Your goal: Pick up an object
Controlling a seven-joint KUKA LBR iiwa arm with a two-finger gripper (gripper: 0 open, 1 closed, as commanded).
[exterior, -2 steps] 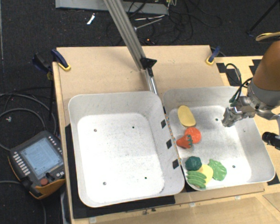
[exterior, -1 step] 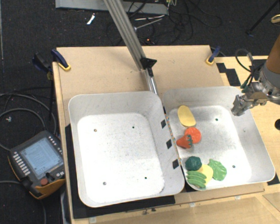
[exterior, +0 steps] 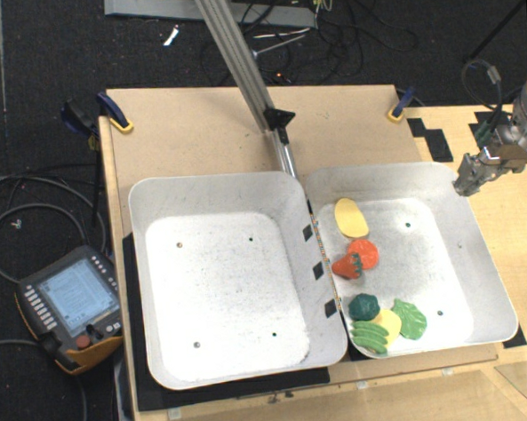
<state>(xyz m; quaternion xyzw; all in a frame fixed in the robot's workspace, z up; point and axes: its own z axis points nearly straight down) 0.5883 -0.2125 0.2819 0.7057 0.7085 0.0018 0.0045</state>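
Note:
The right bin (exterior: 463, 264) holds several toy foods along its left side. A yellow oval piece (exterior: 350, 217) lies farthest back, with a red-orange piece (exterior: 355, 258) just in front of it. Near the front left corner sit a dark green round piece (exterior: 364, 307), a small yellow piece (exterior: 389, 321), a light green leafy piece (exterior: 411, 320) and a green pod (exterior: 371, 336). My gripper (exterior: 469, 180) hangs at the right bin's back right corner, well away from the toys, with nothing seen in it.
The left bin (exterior: 157, 212) sits beside the right one. A metal pole (exterior: 241, 60) slants down to the bins' shared back edge. A teach pendant (exterior: 69, 302) lies off the bench on the left. Clamps (exterior: 115, 112) (exterior: 401, 103) mark the bench's back corners.

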